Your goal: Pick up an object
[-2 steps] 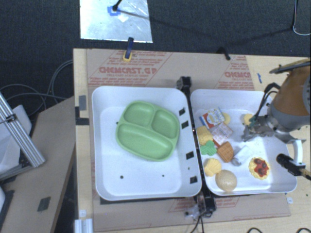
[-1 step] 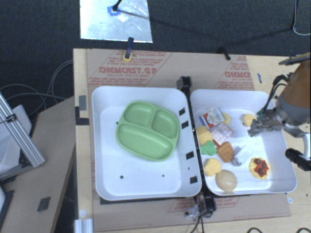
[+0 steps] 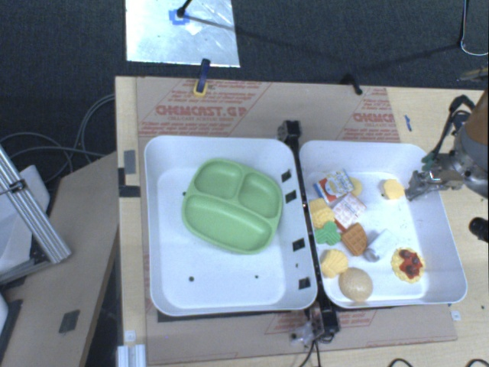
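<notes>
The pick looks barely begun: the gripper hangs at the right bin's far right rim, over its upper right corner, and nothing can be seen between its fingers, so the grasp itself is judged to lie ahead. Whether those fingers stand wide or narrow cannot be told at this slant; they read as a dark metallic cluster below the grey wrist. All candidate objects lie in the right bin. Nearest the gripper, just beside it toward the bin's middle, is a small pale yellow rounded piece, smooth and glossy like moulded plastic. Along the bin's left wall sits a loose cluster: a flat printed packet in white, red and blue, a pinkish card-like packet touching it, a green leaf-shaped piece, an orange-brown waffle with a gridded face, and a yellow ridged piece. At the near edge rest a beige, matte, egg-like ball and, toward the near right corner, a round yellow tart with a red centre. The left bin carries a light green divided plate, smooth, with three shallow compartments and rounded corners. Both bins are shallow white trays with rounded rims.
</notes>
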`<state>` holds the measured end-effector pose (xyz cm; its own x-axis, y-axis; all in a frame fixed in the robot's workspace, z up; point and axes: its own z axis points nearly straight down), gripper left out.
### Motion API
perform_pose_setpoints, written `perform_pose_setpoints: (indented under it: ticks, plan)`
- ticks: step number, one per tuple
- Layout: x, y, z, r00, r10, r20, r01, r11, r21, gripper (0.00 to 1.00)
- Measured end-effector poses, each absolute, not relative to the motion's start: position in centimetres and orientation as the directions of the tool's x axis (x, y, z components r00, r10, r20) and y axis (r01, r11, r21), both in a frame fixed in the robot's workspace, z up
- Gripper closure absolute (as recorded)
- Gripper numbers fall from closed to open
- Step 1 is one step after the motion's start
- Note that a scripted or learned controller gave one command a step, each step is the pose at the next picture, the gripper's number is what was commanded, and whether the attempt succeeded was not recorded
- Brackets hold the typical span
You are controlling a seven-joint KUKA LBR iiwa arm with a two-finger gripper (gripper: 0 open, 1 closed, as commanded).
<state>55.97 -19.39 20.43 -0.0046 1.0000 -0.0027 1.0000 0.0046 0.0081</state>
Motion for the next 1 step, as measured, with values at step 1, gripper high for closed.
perform_pose_setpoints:
  ticks: [1]
  plan:
    - [56.08,-19.40,22.57,-0.005,1.000,-0.001,1.000,0.005,0.004,1.00]
